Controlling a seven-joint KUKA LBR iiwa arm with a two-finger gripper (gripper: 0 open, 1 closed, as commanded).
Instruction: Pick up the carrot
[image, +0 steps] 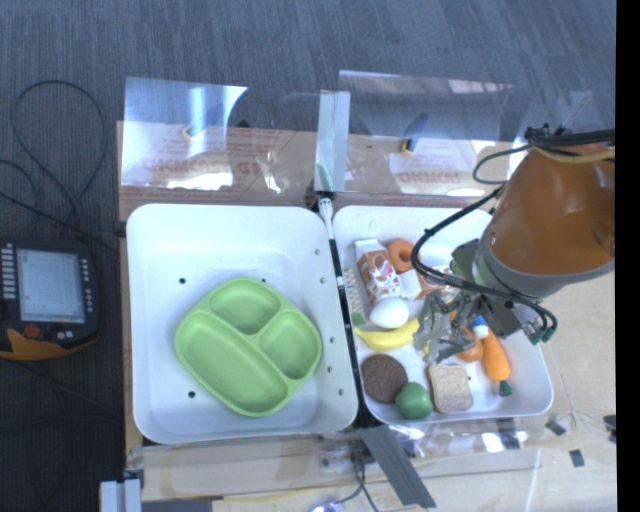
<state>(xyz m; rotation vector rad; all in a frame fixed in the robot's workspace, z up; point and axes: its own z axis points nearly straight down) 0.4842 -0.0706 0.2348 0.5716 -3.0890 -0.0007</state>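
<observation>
Over the right-hand white bin (540, 395) the grey arm with its orange band (560, 205) reaches in from the right, and its gripper (443, 330) hangs low among the toy foods near the middle of that bin; whether it is spread or pressed together I cannot tell, since the dark metal parts blur into the clutter beneath. Just beside the gripper, toward the bin's right wall, the carrot (495, 357) lies with its green end pointing to the near edge, and nothing shows it between the fingers. Left of the gripper sit a white egg (390, 314) and a yellow banana (388, 336), with a printed carton (378, 275) and an orange ring-shaped piece (402, 254) behind them. Nearer the front lie a brown cookie (383, 376), a green round fruit (413, 401) and a slice of bread (451, 388). Resting in the left bin (160, 240) is a green divided plate (249, 345). A handheld control pendant (47, 298) lies on the dark floor to the left.
</observation>
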